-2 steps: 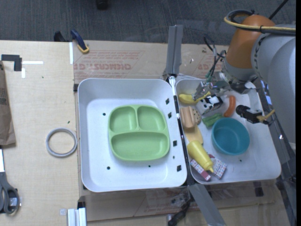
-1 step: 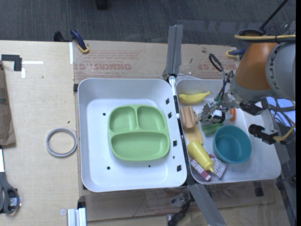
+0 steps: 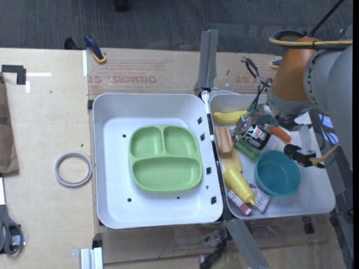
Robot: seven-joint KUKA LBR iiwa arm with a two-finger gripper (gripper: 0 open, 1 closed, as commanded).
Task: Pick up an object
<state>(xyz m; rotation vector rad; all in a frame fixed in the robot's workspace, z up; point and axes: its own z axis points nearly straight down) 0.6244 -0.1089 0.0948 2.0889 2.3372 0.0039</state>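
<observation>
Task obj isn't a named one; candidates sit in the right shallow white plastic bin, packed toward its left half: a yellow banana at the top, a tan wooden block just below it, a yellow plastic squeeze bottle lying tilted w/ its cap toward lower right, a round teal plastic bowl upright right of the bottle, a green cylindrical item between block and bowl, a small orange carrot-shaped piece above the bowl, and a flat pink-and-white packet partly under the bottle's lower end. The two-finger gripper on the grey arm w/ orange band is down in this bin, over the clutter btwn banana, green item and carrot piece; its black-and-white end blends w/ the objs, so can't tell how wide it is or whether it has hold of anything. Left shallow white plastic bin holds a pale green three-compartment plastic plate, flat, roughly centred. Bins sit side by side, touching, on brown cardboard sheet atop a light wooden bench. On the bench left of the bins: a grey tape ring, well apart. Blue-handled clamp at the bench's far edge; dark grey carpet floor beyond.
</observation>
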